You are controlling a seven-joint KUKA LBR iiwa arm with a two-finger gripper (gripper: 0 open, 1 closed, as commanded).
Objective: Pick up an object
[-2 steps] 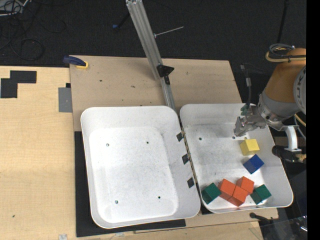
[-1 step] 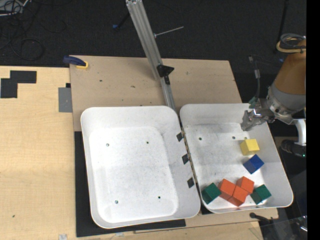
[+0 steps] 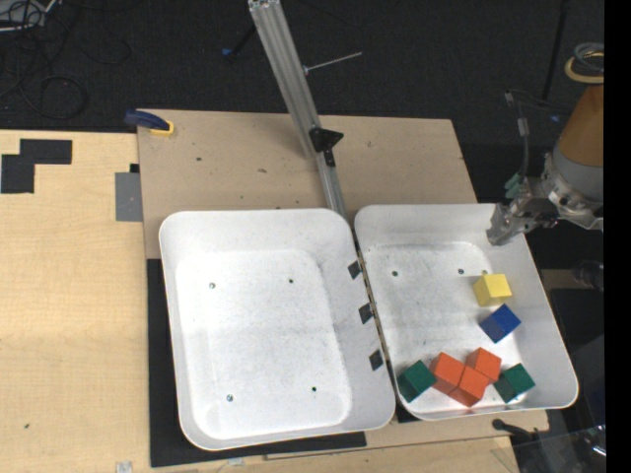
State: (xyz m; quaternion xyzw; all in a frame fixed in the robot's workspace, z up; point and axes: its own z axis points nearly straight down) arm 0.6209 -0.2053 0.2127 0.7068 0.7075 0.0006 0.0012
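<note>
The right bin (image 3: 434, 227) holds several blocks toward its near right side. A yellow block (image 3: 492, 288) lies beside a blue block (image 3: 500, 322). Nearer the front sit two orange blocks (image 3: 465, 373) pressed together, with a green block (image 3: 416, 378) to their left and another green block (image 3: 514, 382) to their right. My gripper (image 3: 503, 227) hangs over the bin's far right rim, above and behind the yellow block, apart from every block. Nothing shows between its fingers.
The left bin (image 3: 197, 235) stands next to the right one, joined by black clips (image 3: 366, 312). A slanted aluminium rail (image 3: 294, 87) rises behind the bins. A blue and yellow clamp (image 3: 150, 121) lies at the board's far left corner.
</note>
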